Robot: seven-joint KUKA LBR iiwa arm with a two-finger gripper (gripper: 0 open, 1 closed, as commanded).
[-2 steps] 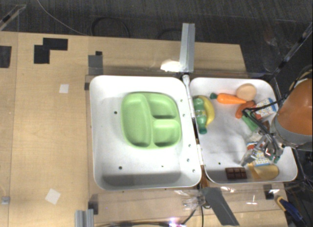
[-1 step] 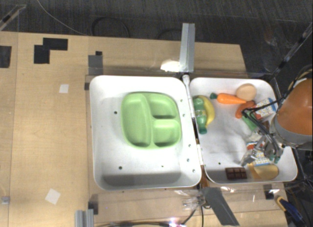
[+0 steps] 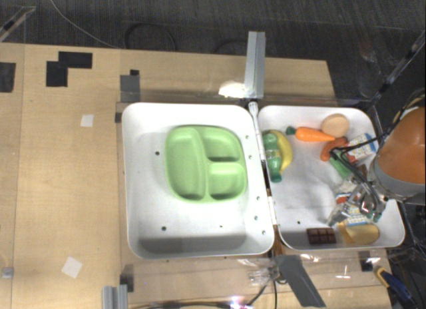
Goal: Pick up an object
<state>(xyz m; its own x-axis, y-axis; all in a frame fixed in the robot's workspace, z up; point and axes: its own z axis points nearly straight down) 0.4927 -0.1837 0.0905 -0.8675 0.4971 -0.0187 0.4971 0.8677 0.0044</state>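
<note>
- jaws of gripper (image 3: pixel 356 204): state cannot be told, low in right bin (image 3: pixel 299 198).
- smooth green divided plate (image 3: pixel 204 162) lies in left bin (image 3: pixel 143 168).
- tapered orange carrot (image 3: pixel 313 135) beside round egg (image 3: pixel 335 125).

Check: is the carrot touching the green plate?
Apart. The camera view shows the carrot in the right bin and the green plate in the left bin, the bins' rims between them.

Bright, even light falls from overhead. Both white bins (image 3: pixel 200 118) run close to overexposed, and a glare patch (image 3: pixel 231 90) burns out at 12 o'clock. A soft shadow lies inside the left bin's wall toward 6 o'clock. The dark floor (image 3: pixel 166 1) at 12 o'clock stays dim. Toward 4 o'clock detail is soft, perhaps from motion blur.
</note>
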